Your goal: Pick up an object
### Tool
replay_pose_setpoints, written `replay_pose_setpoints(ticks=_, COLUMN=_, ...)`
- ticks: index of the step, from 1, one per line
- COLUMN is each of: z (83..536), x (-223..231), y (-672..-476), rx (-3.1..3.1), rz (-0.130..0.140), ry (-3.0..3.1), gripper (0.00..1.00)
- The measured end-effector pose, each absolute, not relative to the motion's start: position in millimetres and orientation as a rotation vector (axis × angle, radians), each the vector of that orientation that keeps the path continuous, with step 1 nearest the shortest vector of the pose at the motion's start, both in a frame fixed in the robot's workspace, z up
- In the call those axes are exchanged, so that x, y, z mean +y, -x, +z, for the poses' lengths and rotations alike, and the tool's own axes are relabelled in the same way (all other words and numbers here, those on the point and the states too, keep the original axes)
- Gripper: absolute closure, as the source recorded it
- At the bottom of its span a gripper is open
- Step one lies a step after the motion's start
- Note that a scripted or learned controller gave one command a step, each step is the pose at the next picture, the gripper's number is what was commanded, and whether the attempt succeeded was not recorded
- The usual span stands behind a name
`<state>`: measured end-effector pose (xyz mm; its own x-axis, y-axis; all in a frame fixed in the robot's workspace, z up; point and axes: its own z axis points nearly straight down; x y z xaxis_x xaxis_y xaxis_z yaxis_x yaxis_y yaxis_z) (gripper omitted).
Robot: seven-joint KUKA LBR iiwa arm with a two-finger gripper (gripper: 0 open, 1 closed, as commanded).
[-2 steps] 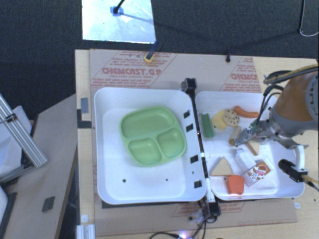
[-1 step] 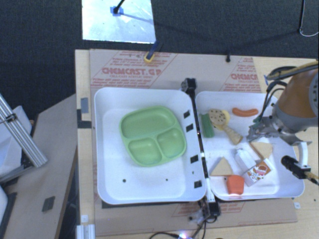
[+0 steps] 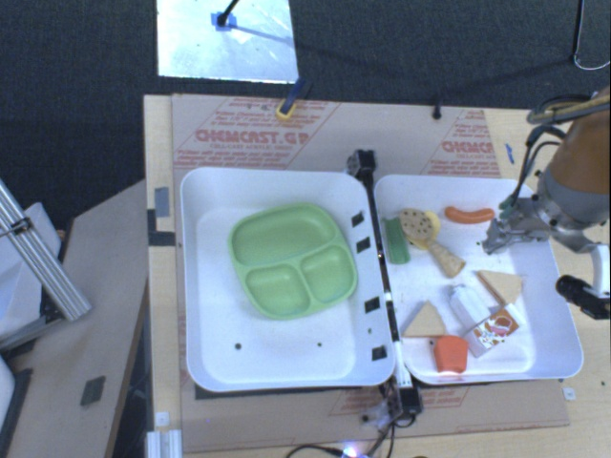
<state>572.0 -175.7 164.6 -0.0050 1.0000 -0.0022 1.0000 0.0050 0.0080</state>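
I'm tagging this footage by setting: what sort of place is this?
Most likely a robotics lab bench set up for grasping trials: a robot arm reaches over two white bins, one with a green divided tray, the other with toy food like a sausage.

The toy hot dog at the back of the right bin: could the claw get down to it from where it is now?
Probably yes. The toy hot dog lies alone on bare bin floor, apart from the cracker-topped piece, and the claw hangs just beside it with nothing between them.
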Motion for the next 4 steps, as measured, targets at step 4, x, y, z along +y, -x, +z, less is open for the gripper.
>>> replay_pose_setpoints(ticks=4, z=227, x=-3, y=-588.7, rx=2.233, rz=0.005, ry=-2.209, gripper=1.0)
